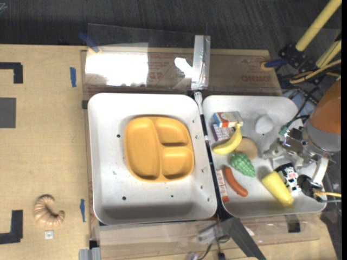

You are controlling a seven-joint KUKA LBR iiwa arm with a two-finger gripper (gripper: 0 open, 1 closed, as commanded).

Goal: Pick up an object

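End effector (290, 161) sits low over the right side of the right bin (246, 103), reaching in from the right; metal hardware and cables clutter it, so whether it is spread or pressed together cannot be told. Nothing is visibly pinched in it. Orange band of the arm (331, 112) shows at the frame edge above the wrist.

Just beside the end effector, toward the bin's front: a yellow corn-like piece (277, 187), lying tilted, with a small black-and-white item (291, 179) touching its right side. Left of these: a green bumpy piece (243, 164), a red sausage (236, 181), a banana (230, 141) resting against a small carton (222, 123), and a brown rounded item (249, 147) partly behind the banana. A white rounded piece (264, 125) lies toward the bin's back.

Left bin (103, 145) carries a yellow divided tray (159, 148), roughly centred.

On the tabletop (38, 145), well apart at front left: a croissant (49, 210).
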